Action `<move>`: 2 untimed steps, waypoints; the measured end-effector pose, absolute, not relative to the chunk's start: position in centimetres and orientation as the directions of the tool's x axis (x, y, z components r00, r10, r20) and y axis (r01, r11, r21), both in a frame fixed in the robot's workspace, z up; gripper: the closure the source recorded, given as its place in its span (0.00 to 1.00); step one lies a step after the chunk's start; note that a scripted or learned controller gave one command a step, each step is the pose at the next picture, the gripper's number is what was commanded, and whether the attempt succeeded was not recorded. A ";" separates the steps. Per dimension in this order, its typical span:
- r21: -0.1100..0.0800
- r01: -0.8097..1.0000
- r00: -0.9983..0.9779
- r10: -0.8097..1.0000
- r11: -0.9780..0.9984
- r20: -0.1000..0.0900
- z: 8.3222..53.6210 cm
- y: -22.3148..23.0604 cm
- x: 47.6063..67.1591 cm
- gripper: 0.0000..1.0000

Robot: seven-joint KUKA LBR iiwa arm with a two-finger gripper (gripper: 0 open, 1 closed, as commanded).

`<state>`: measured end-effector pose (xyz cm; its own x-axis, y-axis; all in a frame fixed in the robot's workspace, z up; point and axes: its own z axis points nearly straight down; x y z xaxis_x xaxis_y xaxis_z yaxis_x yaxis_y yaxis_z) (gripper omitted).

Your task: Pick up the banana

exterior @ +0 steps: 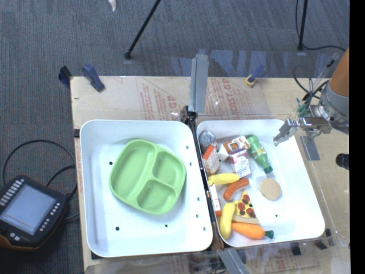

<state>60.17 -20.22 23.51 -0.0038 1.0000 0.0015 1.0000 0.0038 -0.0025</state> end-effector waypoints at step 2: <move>0.003 0.911 -0.412 0.911 0.412 0.000 9.8 -20.8 64.7 1.00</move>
<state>64.66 -20.82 9.81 -0.4121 0.9112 -0.0004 0.9112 0.4121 0.0031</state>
